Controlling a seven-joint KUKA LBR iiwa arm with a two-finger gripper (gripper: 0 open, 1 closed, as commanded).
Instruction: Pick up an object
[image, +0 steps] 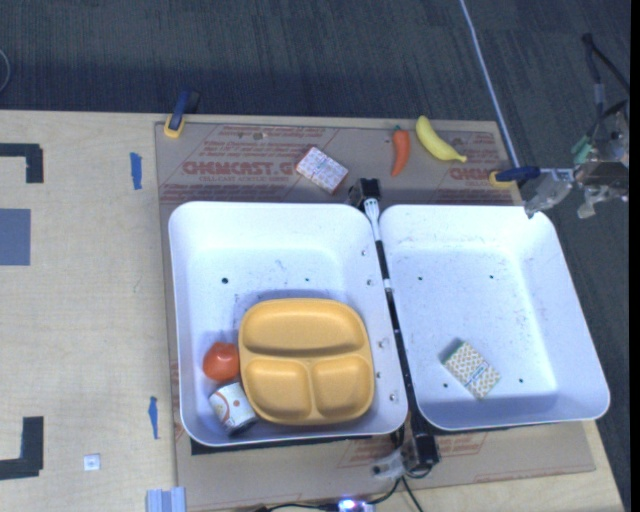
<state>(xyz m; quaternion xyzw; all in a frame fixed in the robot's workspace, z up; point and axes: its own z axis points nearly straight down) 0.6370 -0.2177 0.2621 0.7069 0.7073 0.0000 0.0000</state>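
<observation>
Nearest the front, in the left bin, a small white-and-orange can lies tipped into the corner, touching the yellow divided tray. Just behind it a red-orange ball sits tucked against the tray's side. That tray takes up most of the bin's near half: broad, stiff and smooth-looking, probably too wide for me except at a rim. The ball looks slick and ready to roll, and the can is crowded on both sides. Over to the right bin, where the patterned packet lies flat and alone in the near half, well apart from every wall. That's my pick! I judge it light and a little soft, maybe crushable, so I'd close across its narrow width, squarely, and not squeeze hard. It sits at an angle, so my wrist must turn to match. Further back, beyond the bins, a second patterned block rests on the board, then a red chili just beside a banana, small and curved, likely light. And me, the gripper: I'm at the far right, past the right bin's far corner. How my jaws stand, I cannot tell from here.
</observation>
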